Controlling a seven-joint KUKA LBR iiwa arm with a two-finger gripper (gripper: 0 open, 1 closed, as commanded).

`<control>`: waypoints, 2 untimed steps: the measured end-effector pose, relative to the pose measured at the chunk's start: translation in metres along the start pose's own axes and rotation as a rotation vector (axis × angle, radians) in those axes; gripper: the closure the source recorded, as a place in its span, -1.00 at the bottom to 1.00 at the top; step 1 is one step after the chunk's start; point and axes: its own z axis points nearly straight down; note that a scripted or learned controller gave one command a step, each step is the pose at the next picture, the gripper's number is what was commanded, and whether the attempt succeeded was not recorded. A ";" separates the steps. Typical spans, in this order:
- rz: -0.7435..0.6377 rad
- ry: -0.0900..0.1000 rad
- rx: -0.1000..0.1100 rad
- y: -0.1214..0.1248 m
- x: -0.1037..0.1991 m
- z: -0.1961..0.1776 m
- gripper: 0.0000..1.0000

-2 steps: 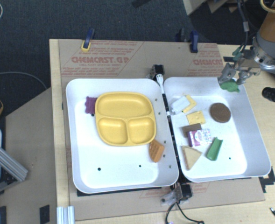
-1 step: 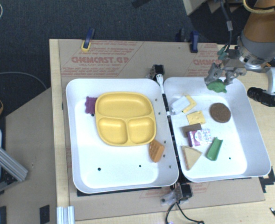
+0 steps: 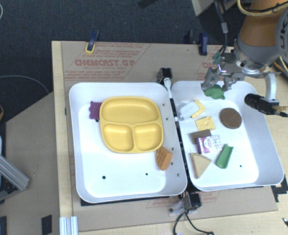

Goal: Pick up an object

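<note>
My gripper (image 3: 218, 83) hangs over the far edge of the right bin (image 3: 267, 146), low above a small green object (image 3: 214, 92) that lies right under it. Whether the green object is held I cannot tell. Nearer in the same bin lie a round brown cookie (image 3: 230, 118), two yellow cheese pieces (image 3: 201, 116), a white scrap (image 3: 187, 109), a brown block (image 3: 201, 134), a pink and white packet (image 3: 211, 144), a green stick (image 3: 224, 156) and a tan wedge (image 3: 200, 164).
The left bin (image 3: 85, 170) bears a yellow divided plate (image 3: 131, 124), a purple object (image 3: 94, 110) at the plate's left edge and a brown cracker (image 3: 164, 158) near the divider between the bins. A black part (image 3: 260, 104) on the arm juts over the right bin's far right corner.
</note>
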 end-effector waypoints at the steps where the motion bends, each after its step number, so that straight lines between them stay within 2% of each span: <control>1: -0.001 0.001 0.000 -0.003 0.052 -0.006 1.00; 2: 0.000 0.000 0.003 -0.011 0.094 0.011 1.00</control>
